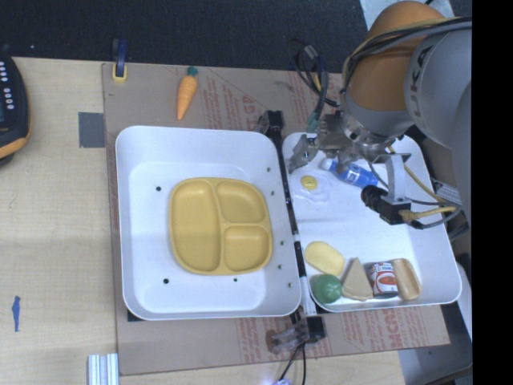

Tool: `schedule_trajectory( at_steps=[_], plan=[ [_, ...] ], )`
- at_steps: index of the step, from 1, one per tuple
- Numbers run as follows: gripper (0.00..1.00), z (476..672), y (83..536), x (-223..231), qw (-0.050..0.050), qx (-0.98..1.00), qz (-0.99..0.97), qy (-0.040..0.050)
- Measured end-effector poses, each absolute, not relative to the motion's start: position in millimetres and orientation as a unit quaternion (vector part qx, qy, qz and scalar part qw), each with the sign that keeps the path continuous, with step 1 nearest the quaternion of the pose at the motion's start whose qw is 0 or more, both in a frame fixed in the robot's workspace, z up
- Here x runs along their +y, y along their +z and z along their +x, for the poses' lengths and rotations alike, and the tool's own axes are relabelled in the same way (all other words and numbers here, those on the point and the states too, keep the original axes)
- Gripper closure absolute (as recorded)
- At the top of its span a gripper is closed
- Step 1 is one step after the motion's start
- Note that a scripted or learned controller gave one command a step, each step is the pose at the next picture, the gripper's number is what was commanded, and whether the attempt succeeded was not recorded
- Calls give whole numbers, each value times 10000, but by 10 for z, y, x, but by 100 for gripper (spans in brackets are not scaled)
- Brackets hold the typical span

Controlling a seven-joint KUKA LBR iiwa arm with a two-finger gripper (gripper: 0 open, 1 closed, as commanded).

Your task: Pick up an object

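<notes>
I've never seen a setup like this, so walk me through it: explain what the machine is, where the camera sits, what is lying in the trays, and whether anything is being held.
One camera looks down at a slant on a wooden bench. The big grey and orange shape at the upper right is a robot arm; its gripper hangs low over the far end of the right bin. Whether its jaws are open or shut cannot be made out, and nothing can be seen held.

Two shallow white bins sit side by side. The left bin holds a yellow divided plate. The right bin holds a blue and white bottle just below the gripper, a small yellow disc, and along the near edge a pale yellow piece, a green ball, a tan wedge, a small can and a tan roll.

A toy carrot lies on the bench beyond the left bin.
</notes>
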State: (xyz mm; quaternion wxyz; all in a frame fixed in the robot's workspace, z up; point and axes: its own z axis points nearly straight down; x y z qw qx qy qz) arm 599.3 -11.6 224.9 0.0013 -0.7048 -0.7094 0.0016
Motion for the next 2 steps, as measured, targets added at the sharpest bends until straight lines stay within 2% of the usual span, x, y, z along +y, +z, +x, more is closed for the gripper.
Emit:
schedule_trajectory(
  at_steps=[1,2],
  plan=[
    [0,6559,1905,-827,-17,-7066,-7076,11],
    [0,6628,1142,-1148,-103,-7094,-7047,-61]
  ],
)
